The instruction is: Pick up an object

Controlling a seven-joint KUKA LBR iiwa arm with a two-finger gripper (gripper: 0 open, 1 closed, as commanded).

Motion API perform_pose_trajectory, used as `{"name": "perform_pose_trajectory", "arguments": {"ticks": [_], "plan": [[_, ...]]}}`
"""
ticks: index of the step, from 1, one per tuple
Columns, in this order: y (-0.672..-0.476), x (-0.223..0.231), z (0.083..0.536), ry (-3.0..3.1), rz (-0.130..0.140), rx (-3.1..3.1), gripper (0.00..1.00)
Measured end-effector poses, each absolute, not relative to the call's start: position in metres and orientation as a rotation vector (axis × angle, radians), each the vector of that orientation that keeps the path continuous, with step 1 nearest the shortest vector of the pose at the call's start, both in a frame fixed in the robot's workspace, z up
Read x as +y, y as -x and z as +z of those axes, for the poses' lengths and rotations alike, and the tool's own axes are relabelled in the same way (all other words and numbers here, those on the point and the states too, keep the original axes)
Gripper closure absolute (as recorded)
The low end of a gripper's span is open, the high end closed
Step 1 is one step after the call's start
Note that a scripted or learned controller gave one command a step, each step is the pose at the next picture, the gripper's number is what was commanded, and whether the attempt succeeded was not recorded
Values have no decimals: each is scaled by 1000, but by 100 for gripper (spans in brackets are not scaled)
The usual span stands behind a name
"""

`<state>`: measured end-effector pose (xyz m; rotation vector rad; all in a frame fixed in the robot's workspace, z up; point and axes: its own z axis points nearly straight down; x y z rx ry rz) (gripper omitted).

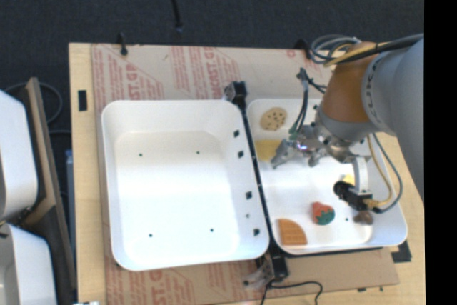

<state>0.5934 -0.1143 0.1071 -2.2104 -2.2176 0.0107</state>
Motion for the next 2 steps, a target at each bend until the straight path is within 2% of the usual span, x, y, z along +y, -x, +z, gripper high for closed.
{"name": "perform_pose_trajectory", "arguments": {"ticks": [1, 2], "plan": [[-655, -114, 100, 2221, 0, -2222, 0], [-639, -214, 101, 2231, 3, -2215, 0]]}}
